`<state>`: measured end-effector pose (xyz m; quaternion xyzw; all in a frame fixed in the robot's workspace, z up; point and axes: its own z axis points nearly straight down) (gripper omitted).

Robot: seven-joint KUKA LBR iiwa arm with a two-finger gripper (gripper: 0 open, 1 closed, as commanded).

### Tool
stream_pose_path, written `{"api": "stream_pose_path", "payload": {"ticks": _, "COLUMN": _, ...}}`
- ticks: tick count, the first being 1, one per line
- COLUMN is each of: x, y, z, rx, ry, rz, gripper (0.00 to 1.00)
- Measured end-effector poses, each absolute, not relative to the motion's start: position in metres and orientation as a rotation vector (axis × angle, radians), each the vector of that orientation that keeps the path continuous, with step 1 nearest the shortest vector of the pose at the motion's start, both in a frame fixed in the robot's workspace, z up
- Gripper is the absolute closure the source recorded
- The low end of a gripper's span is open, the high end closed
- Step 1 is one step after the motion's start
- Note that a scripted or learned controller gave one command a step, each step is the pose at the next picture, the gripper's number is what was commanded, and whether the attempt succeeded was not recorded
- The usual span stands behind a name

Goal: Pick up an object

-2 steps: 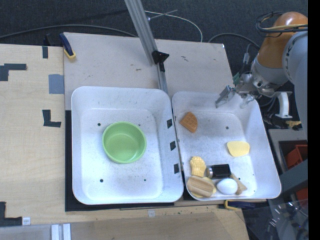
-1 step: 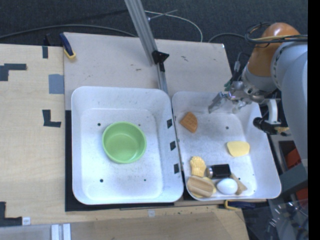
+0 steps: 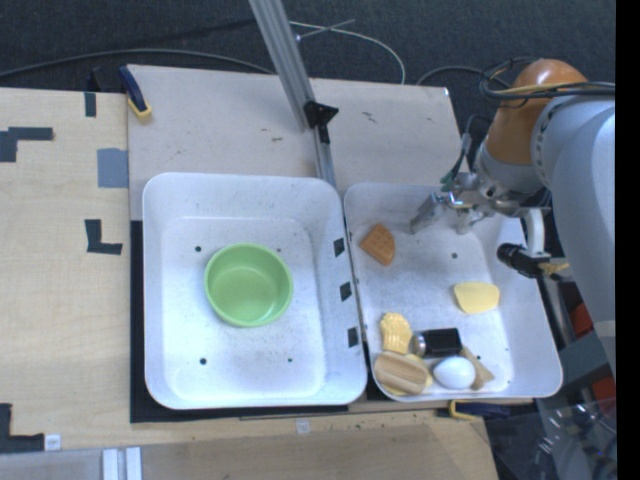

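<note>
Camera view: gripper [image 3: 443, 211] hangs over the right bin's [image 3: 520, 368] far end, jaws spread, holding nothing. An orange block [image 3: 377, 243] lies just beside it. Yellow piece [image 3: 476, 297] sits mid-bin; white egg [image 3: 454, 372] near the front. Green bowl [image 3: 248, 284] rests in the left bin [image 3: 170, 358].

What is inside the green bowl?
The round green plastic bowl in the left white bin shows only its own smooth green bottom; nothing lies in it. The bin floor under the bowl is covered, so what is beneath cannot be seen.
</note>
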<state>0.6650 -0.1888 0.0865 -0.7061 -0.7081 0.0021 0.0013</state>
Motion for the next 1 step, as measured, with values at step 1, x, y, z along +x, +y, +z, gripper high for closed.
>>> {"api": "stream_pose_path", "payload": {"ticks": 1, "x": 0.6660, "y": -0.1885, "z": 0.0988, "rx": -2.216, "ry": -2.227, "rz": 0.006, "gripper": 1.00}}
